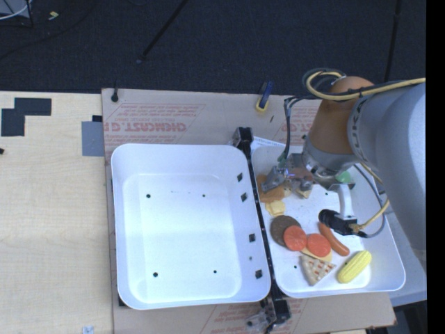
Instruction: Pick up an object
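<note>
The right bin (389,273) holds a cluster of toy food toward its near side: a brown round patty (281,227), two red-orange tomato slices (306,241) overlapping it, a pizza wedge (315,268) just below them, a yellow corn cob (354,266) beside the wedge, and an orange hot-dog sausage (334,240) slanting above the corn. Further back, near the divider between the bins, lie pale yellow pieces that look like cheese (273,197), too small to name surely. The pincer (295,177) sits low over that far-left part of the right bin, just beside the yellow pieces; whether its fingers are apart or together cannot be told, and nothing is seen between them. The left bin (125,207) stands alongside on the bench (49,221).
</note>
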